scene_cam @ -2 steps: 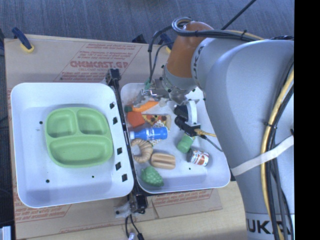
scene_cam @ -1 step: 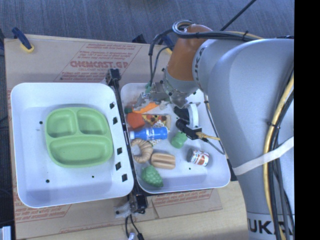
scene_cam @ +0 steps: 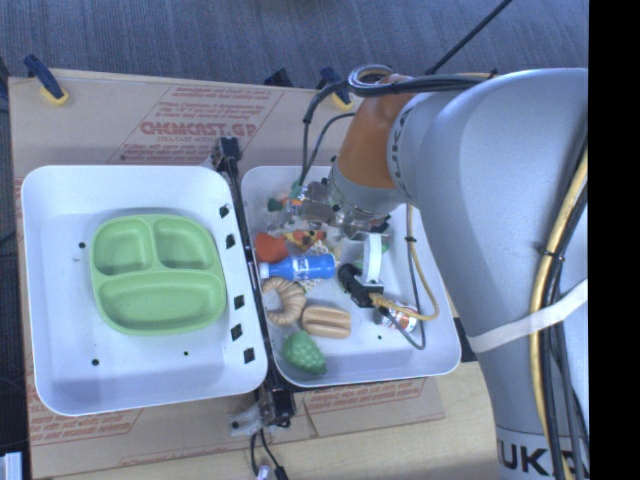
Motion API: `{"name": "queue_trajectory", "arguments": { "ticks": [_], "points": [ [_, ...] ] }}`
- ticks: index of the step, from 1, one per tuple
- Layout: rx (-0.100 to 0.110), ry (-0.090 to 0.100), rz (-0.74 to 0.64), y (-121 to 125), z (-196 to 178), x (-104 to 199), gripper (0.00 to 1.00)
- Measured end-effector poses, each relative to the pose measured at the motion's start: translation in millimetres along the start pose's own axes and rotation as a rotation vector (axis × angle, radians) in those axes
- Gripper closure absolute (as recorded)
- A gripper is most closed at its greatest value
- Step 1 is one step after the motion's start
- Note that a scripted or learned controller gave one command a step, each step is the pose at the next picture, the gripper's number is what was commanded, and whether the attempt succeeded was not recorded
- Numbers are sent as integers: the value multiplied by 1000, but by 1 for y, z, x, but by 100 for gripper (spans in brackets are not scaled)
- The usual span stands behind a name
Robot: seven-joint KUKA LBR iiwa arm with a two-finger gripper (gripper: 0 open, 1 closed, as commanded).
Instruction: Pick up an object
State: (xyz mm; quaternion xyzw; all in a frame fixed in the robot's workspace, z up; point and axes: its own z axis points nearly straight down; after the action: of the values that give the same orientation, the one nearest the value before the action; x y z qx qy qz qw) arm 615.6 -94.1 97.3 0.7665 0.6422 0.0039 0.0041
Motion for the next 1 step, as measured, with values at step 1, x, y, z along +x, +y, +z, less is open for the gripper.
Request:
{"name": "queue_trajectory", "arguments": {
  "ticks": [1],
  "points": [
    [24,0,-370,36,6,5,0]
  ]
}}
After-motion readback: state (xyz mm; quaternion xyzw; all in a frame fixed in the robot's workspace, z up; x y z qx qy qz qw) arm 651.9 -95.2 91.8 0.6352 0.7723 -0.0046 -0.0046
